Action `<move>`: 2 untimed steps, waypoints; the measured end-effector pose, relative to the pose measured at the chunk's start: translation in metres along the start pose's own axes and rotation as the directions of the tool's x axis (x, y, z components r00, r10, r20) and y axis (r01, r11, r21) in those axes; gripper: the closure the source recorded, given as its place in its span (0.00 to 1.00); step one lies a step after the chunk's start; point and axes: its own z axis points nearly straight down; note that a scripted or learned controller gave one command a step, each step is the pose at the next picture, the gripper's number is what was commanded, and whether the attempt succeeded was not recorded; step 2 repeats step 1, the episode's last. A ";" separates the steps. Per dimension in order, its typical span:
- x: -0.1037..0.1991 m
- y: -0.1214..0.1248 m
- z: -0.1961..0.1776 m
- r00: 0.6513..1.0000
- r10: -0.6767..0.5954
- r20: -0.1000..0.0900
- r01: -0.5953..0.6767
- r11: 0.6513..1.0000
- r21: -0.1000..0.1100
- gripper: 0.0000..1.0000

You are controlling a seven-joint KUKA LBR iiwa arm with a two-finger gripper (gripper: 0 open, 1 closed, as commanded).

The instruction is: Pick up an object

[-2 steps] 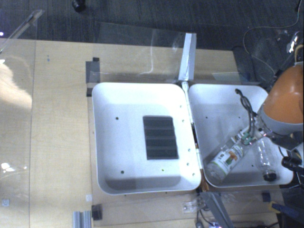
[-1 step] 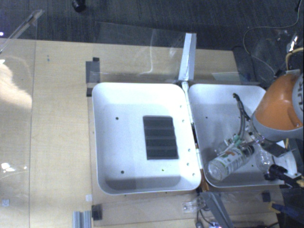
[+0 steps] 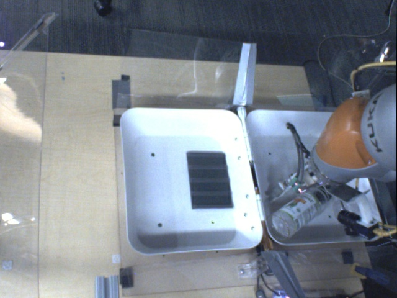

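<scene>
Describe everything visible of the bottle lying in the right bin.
The bottle looks like clear plastic with a label of green and white print around its middle. It lies on its side in the right bin, near that bin's front wall, with one round end turned toward the front left corner and its body running back and to the right, where the arm covers its far end. The gripper sits right above it among cables; whether it touches the bottle cannot be told.
</scene>
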 end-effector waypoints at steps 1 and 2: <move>0.050 0.015 -0.096 0.998 0.056 -0.002 -0.056 0.998 0.002 0.00; 0.050 0.015 -0.096 0.998 0.056 -0.002 -0.056 0.998 0.002 0.00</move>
